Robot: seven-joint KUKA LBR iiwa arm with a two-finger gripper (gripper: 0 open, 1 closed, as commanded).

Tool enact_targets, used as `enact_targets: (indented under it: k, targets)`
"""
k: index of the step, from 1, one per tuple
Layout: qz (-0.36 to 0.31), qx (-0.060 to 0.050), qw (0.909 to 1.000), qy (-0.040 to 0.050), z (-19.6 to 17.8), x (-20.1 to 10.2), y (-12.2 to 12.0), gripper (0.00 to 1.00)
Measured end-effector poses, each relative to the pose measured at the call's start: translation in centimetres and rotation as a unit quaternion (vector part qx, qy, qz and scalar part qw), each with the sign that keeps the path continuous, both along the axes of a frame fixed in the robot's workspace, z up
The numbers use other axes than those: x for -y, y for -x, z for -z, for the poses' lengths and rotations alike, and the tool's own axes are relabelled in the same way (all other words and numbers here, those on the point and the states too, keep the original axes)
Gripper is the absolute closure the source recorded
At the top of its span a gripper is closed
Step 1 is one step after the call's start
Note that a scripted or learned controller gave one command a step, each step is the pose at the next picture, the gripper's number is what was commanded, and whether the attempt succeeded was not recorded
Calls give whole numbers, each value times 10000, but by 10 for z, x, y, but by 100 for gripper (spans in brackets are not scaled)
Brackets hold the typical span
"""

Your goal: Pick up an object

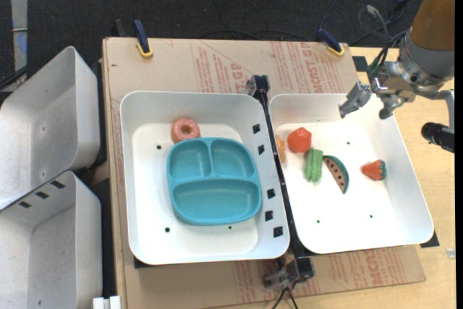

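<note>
Grey arm (pixel 427 61) with orange band above wrist; metallic grey two-finger gripper (pixel 371 102); dark cables trailing alongside.

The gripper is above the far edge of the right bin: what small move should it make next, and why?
Probably move toward the near side and lower over the strawberry. The gripper hangs open with nothing between its fingers, and this toy lies apart from the watermelon slice, so there is room around it.

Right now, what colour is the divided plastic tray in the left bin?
Teal blue divided plastic tray, clearest in the camera view.
</note>
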State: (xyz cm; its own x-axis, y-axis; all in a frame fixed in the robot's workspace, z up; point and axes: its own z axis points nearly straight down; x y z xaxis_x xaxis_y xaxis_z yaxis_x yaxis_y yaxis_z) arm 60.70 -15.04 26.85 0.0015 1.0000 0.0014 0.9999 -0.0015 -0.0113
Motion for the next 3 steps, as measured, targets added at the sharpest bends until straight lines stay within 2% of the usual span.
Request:
enact_targets:
  k: [1,3]
  targets:
    - [-13,59,10000,9,-7,0,-2,0]
    - [5,26,10000,3,107,10,16,0]
